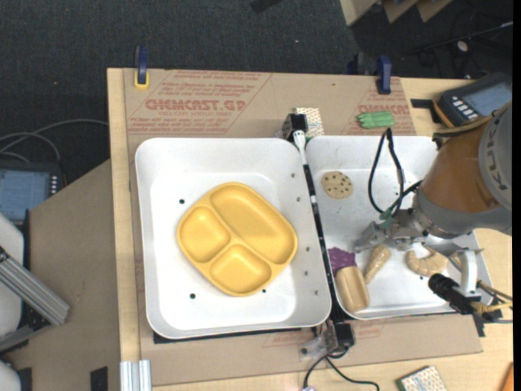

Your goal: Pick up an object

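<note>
Bread roll [351,288], tan, oblong, lying at the near left corner of the right bin [383,309], close to the bin's front rim. Purple piece [339,258] touching its far end. Cone [377,261], pale tan, ridged, tilted, just right of the roll, its upper end directly beneath the gripper [389,236]. Gripper: grey metal, low over the bin's middle; whether open or closed cannot be told, and nothing is seen held. Pale beige item [426,260] right of the cone, partly hidden under the arm [460,182]. Cookie [336,184], round, tan with dark chips, at the bin's far left, well apart from the gripper. Black cable [376,173] looping above the bin from the wrist. Left bin [163,177]: yellow tray [236,238], three compartments, roughly central, turned askew. Green item [375,120] on the board [203,96] beyond the right bin
</note>
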Tool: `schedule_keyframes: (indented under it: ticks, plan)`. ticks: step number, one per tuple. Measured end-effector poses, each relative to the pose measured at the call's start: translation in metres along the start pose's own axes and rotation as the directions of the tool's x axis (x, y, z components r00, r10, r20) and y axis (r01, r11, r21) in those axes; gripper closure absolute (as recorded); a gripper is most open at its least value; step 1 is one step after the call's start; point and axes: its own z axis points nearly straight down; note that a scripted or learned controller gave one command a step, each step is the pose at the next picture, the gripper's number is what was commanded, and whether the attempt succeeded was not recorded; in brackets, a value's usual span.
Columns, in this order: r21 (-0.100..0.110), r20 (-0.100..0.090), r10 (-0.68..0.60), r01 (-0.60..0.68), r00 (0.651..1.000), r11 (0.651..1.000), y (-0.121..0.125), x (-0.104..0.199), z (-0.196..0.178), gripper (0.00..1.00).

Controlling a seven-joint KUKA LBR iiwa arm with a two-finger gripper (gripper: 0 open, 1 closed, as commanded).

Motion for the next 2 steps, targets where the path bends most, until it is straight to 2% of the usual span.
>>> schedule_keyframes:
  ticks: [1, 2]
  plan:
    - [-0.007, 0.003, -0.001, 0.001, 1.000, 1.000, 0.0025, 0.0000, -0.0106, 1.00]
    - [-0.006, 0.002, -0.001, 0.001, 1.000, 1.000, 0.0023, 0.0000, -0.0100, 0.00]
